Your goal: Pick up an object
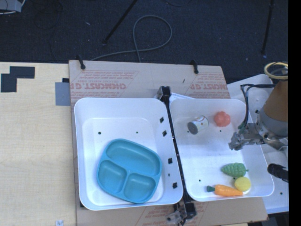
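Note:
The right bin (207, 149) holds several small things: a white and grey cup (198, 125) lying on its side, a red-orange round fruit (222, 119), a green bumpy toy (234, 169), a yellow ball (242, 184) and an orange carrot (225, 190). My gripper (241, 141) hangs at the bin's right side, between the red fruit and the green toy, touching none of them. Nothing shows between its fingers.
The left bin (89, 121) contains a blue divided plate (129, 170). A black divider (170, 145) runs between the bins. The arm's orange band (279, 102) sits at the right edge, over the white bench (256, 86). Cardboard (141, 81) lies under both bins.

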Available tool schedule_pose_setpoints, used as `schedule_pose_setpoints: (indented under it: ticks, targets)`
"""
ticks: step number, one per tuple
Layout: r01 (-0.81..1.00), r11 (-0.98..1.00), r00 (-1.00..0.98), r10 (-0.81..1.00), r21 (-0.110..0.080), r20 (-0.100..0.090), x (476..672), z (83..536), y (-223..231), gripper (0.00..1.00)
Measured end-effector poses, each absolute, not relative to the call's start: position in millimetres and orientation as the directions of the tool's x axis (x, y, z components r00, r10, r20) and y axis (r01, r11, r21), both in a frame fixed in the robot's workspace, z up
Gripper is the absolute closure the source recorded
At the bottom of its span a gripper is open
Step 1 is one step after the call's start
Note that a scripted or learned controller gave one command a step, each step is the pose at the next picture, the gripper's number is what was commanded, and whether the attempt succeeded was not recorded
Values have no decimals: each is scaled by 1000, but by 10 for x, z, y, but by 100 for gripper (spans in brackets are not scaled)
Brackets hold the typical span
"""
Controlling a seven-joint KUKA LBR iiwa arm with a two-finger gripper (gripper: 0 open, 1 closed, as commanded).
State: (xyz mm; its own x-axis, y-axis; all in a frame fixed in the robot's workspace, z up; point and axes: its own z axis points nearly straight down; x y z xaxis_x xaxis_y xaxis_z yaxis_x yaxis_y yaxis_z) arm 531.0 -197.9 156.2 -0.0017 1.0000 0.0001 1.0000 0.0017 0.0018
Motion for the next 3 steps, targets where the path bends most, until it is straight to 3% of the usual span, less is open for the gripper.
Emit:
schedule_pose_setpoints:
  ticks: [1,2,3]
  targets:
    - [1000,2,-2,1000,4,-1,5390,2147,-1926,100]
    - [1000,1,-1,1000,-4,1,5389,2005,-1920,100]
    - [1000,3,-3,1000,-4,2,5430,2023,-1447,100]
